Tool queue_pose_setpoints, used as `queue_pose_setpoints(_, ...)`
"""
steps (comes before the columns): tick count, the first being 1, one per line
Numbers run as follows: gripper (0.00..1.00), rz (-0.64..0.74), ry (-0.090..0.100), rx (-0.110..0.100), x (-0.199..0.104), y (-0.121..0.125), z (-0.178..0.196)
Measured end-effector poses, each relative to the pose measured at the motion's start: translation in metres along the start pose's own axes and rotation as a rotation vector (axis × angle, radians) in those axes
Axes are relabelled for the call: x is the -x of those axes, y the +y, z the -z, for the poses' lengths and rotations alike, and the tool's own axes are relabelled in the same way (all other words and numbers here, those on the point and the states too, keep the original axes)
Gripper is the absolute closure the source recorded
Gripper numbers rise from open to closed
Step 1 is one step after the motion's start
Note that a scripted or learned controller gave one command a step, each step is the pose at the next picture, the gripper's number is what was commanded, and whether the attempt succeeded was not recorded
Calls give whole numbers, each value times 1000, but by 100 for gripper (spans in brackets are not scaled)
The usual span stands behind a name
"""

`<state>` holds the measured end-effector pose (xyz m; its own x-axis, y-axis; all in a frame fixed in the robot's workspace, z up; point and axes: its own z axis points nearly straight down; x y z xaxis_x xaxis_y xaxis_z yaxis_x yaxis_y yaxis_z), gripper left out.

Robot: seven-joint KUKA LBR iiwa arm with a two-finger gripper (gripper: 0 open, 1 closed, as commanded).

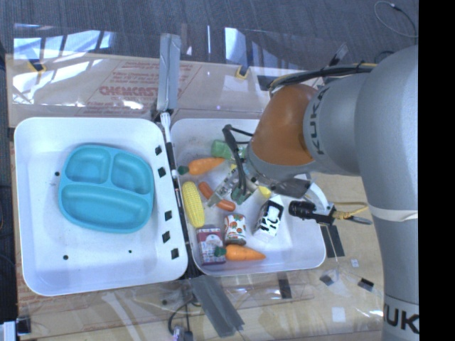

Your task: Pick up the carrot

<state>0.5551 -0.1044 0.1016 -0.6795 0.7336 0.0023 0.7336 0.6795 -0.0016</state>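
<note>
Closest to the lens is the grey arm, which comes in from the right and bends over the right bin, its orange band hanging above the middle of that bin. Below the band the end effector reaches down among the toy food in the centre of the bin. I cannot tell whether it is open or shut, and nothing can be seen held in it.

Two carrots lie in the right bin. The near carrot rests on its side by the bin's front wall, with its green end toward the left, just beside a small red box and in front of a little can. The far carrot lies on its side toward the back left of the bin, up and to the left of the end effector and apart from it.

A yellow corn cob lies along the bin's left wall. Between it and the end effector sit two short orange-red pieces, one of them just below the end effector. A green item sits behind the far carrot, and a white and black pack lies to the right of the can.

In the left bin a blue divided plate lies flat, well apart from the arm, and both bins stand side by side on the bench
</note>
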Motion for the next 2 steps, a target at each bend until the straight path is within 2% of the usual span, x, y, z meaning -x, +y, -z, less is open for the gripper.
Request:
queue_pose_setpoints(1,0,-2,-5,0,2,-1,2)
queue_pose_setpoints(2,0,-276,-2,2,-32,21,90)
